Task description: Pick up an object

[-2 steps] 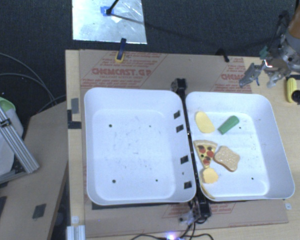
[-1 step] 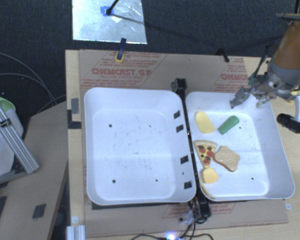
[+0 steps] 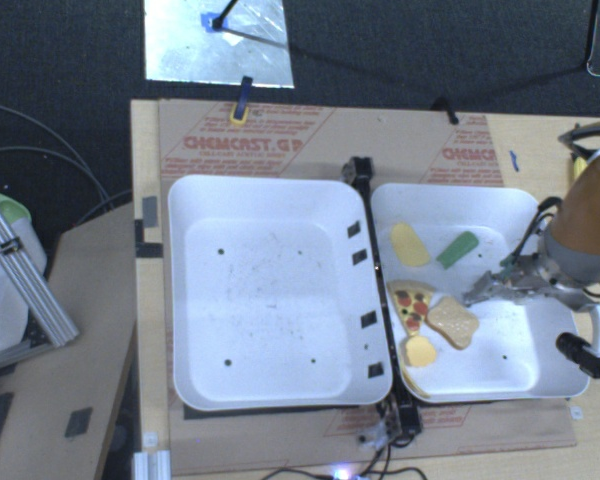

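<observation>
- Left bin (image 3: 270, 293), white, centre of frame: nothing lies on its floor.
- Right bin (image 3: 500, 363), white, right of frame, holds five items:
  - yellow oval piece (image 3: 411, 245), upper left of the bin
  - green block (image 3: 457, 249), just right of the oval
  - pizza slice (image 3: 412, 304), by the bin's left wall
  - toast slice (image 3: 452, 322), touching the pizza slice
  - small yellow piece (image 3: 420, 351), lower left
- Tool (image 3: 477, 293): low over the right bin, just above-right of the toast slice; grip state cannot be told.
- Tabletop (image 3: 310, 138): cardboard sheet under both bins.
</observation>
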Robot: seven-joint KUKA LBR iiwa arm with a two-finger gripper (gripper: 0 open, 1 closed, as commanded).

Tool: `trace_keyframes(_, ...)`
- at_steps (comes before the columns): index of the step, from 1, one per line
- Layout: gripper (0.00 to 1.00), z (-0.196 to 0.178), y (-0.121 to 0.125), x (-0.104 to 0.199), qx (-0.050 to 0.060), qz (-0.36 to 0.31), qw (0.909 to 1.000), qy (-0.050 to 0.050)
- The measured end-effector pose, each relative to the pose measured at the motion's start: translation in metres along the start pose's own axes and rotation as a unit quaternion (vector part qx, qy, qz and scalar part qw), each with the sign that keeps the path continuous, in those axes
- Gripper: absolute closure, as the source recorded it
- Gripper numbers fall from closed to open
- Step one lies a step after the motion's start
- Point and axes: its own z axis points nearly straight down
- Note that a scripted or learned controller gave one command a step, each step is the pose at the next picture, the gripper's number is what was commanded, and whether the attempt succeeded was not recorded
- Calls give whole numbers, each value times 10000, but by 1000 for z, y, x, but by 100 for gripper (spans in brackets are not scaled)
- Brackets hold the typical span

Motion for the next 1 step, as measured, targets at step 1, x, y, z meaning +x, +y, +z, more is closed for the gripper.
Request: trace_keyframes(1,0,-4,-34,99,-38,-75,10000,4)
